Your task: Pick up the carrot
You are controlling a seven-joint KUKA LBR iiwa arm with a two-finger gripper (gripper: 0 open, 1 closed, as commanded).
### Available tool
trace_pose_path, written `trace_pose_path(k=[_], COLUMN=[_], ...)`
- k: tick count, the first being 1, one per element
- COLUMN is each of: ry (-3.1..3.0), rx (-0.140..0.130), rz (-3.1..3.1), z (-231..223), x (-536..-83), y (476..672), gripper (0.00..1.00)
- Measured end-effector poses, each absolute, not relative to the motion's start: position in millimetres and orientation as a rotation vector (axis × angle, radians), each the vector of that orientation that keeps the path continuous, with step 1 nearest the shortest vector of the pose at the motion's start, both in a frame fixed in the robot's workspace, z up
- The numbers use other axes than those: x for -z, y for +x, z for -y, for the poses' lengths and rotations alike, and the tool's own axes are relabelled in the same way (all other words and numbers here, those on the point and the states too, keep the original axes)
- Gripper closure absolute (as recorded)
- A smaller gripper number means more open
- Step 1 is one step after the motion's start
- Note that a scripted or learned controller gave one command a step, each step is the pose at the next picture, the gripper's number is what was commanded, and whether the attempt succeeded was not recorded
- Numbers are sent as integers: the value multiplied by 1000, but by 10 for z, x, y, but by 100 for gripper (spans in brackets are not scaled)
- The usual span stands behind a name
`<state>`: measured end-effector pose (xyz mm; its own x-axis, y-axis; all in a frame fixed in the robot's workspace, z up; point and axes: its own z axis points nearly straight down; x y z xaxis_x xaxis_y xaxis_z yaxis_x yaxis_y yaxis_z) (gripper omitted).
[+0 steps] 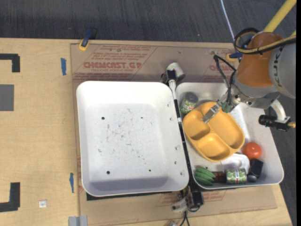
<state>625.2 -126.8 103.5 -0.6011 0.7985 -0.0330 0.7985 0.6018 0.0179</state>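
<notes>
Lying nearest camera: 1 green vegetable (204,174), 2 cans (236,175) (188,102), 1 tomato (253,150), 1 yellow tray (214,132). Gripper (212,113) touching tray; claw state impossible to tell.

Even, bright overhead light, soft shadows, slightly soft focus throughout.

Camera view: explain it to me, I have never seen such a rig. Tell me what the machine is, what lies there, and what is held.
One fixed camera looks down at a slant on a bench. The grey and orange machine on the right is a robot arm. Its gripper is over a yellow divided dish. Two white bins sit side by side: the left bin and the right bin, which contains the dish, a small can, a red ball and a green vegetable. I cannot make out a carrot, or anything held.
</notes>
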Motion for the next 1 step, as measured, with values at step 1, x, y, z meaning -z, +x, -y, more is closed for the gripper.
trace_pose_path(k=[1], ry=[1445], rx=[2], rz=[-2754], z=[1268], x=[-1032], y=[6213], gripper=[0])
